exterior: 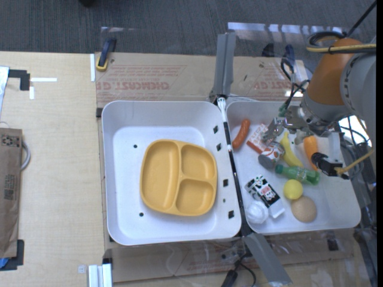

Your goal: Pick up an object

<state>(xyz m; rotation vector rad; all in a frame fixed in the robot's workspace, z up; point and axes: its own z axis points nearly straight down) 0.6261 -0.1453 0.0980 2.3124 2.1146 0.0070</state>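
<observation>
- Where the arm (341,76) reaches in from the right, its grey body and orange band cover the far right corner of the right bin (353,217), and the frame cuts off its upper part.
- Its gripper (276,130) hangs low over the cluttered right bin, above a red-and-white packet (261,137) and just beside a banana (291,153); whether it is spread or closed I cannot tell, and nothing can be seen clamped in it.
- Partly hidden under the wrist lies an orange carrot-like piece (310,146); a dark item (267,159) under the banana is too small to name.
- Elsewhere in that bin: a red sausage (240,134), a green bottle (298,173), a lemon (293,189), an egg (304,209), a black-and-white carton (264,191) and a white ball (257,213).
- Left of it, the left bin (119,160) holds a yellow divided plate (178,177).
- Both bins rest on printed cardboard (155,76), beside a pale wooden bench top (51,160), with dark grey carpet (179,11) beyond.
</observation>
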